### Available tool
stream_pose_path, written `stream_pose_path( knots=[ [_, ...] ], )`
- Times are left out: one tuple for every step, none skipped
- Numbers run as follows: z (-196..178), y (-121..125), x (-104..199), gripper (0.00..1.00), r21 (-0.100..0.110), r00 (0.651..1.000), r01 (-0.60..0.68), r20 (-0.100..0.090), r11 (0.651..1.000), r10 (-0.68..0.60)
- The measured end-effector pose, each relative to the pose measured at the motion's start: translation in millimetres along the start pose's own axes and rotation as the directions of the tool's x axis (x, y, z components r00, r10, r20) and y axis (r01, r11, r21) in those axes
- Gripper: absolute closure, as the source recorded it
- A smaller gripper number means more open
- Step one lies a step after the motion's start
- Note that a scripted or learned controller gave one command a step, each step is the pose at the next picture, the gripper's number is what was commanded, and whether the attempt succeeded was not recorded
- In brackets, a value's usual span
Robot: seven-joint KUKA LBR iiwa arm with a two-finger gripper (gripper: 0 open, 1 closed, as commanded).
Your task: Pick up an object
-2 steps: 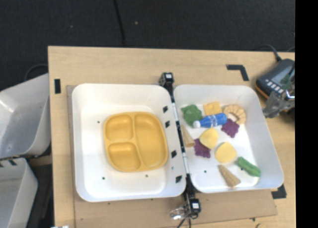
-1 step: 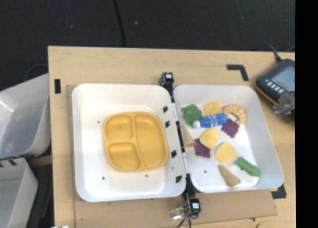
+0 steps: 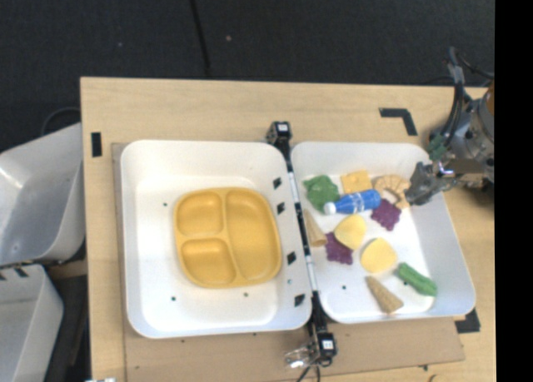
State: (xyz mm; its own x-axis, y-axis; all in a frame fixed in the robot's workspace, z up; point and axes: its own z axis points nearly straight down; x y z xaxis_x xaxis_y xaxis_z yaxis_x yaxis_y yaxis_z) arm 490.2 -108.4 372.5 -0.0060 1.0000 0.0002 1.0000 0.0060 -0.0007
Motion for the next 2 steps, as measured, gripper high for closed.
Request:
stream_pose_path(
  knots=[
    [-97, 0, 90, 1.00, -0.007, 1.000, -0.001, 0.001, 1.000, 0.001],
    [-107, 0, 84, 1.00, -0.002, 1.000, -0.005, 0.001, 1.000, 0.005]
  ],
)
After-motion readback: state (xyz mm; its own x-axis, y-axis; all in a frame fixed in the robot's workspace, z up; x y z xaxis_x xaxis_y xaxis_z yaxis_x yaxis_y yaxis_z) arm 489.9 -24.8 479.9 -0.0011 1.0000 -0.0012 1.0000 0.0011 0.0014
